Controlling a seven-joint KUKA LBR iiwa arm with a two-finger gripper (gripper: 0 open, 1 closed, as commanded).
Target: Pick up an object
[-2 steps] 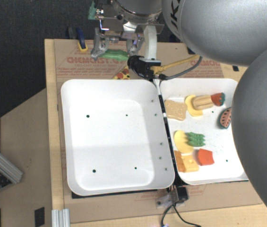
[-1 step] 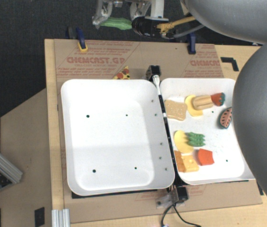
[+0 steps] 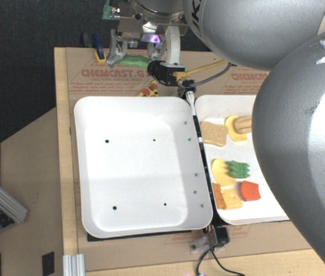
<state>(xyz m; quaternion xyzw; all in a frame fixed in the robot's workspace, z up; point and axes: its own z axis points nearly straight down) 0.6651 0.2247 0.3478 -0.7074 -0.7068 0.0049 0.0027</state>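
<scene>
Left bin first: shallow white plastic tray (image 3: 93, 154), four small dark dots on its floor, nothing lying in it. It sits on the tan cardboard-covered surface (image 3: 67, 85), red lettering along the far strip.

Above the left bin's far edge, high up: the metal two-finger gripper (image 3: 143, 52) under the orange wrist band, a violet light glowing at its middle. A long green soft-looking piece (image 3: 129, 60) sits between the fingers, clear of the surface — jaws appear clamped on it, though the exact contact is small and hard to read. A small red-and-yellow bit (image 3: 148, 89) lies just below on the cardboard, near the bin's rim.

Right bin (image 3: 205, 103): a tan toast-like slab (image 3: 214, 134), a yellow piece with a wooden peg (image 3: 238, 125), a yellow and green lump (image 3: 231, 170), orange cheese-like blocks (image 3: 226, 198), a red block (image 3: 249, 191). The grey arm covers the rest.

Judgement: pick looks done, the lift is in hand. Next calls for keeping the grip firm while carrying, then setting down over a bin without snagging the black cable (image 3: 192, 105) between the rims.
</scene>
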